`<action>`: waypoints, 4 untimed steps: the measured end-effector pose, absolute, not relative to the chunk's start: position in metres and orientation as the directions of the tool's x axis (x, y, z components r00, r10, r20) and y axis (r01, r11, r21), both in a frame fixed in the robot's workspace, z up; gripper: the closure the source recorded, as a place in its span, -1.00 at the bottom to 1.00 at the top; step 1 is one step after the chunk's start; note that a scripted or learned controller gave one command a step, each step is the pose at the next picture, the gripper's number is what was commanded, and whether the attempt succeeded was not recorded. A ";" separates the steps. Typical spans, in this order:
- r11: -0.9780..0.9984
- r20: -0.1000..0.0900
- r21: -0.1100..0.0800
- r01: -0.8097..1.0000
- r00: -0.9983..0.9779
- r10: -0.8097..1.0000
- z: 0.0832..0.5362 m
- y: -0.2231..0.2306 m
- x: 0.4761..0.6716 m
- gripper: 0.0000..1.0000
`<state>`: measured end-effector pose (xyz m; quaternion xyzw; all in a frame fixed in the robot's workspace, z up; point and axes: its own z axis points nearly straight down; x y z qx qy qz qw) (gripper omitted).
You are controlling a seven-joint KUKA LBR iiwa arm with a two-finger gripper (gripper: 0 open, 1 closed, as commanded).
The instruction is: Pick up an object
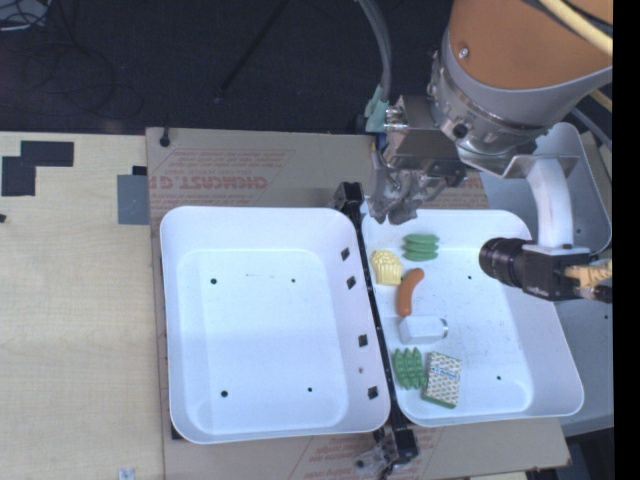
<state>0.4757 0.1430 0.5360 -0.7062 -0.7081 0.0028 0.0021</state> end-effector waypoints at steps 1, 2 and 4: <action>0.009 0.000 -0.005 1.000 -0.009 1.000 0.536 0.229 0.475 1.00; 0.001 -0.003 -0.008 1.000 -0.001 1.000 0.546 0.225 0.476 1.00; 0.000 -0.003 -0.008 1.000 0.000 1.000 0.546 0.224 0.476 -1.00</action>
